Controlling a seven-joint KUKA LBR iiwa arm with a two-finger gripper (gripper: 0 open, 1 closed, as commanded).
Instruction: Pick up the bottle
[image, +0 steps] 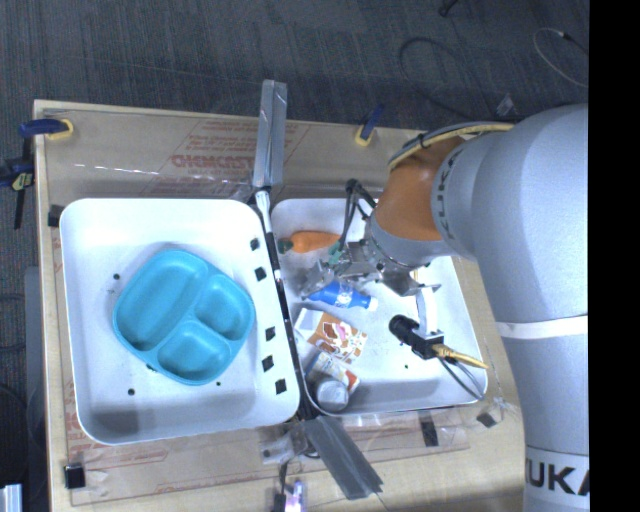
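Note:
A small blue and white bottle (340, 296) lies on its side in the upper middle of the right bin (455, 300). My gripper (338, 266) hangs low over the bin, directly behind the bottle and very close to it. Its metal parts overlap the bottle's far edge, and I cannot tell whether they touch. The grey arm with its orange band reaches in from the right and hides the bin's back right part.
An orange oblong object (312, 241) lies at the right bin's back left, just behind the gripper. A patterned orange and white packet (336, 338) and a round grey can (331, 391) lie toward the front. The left bin (90, 390) holds a blue divided plate (184, 315).

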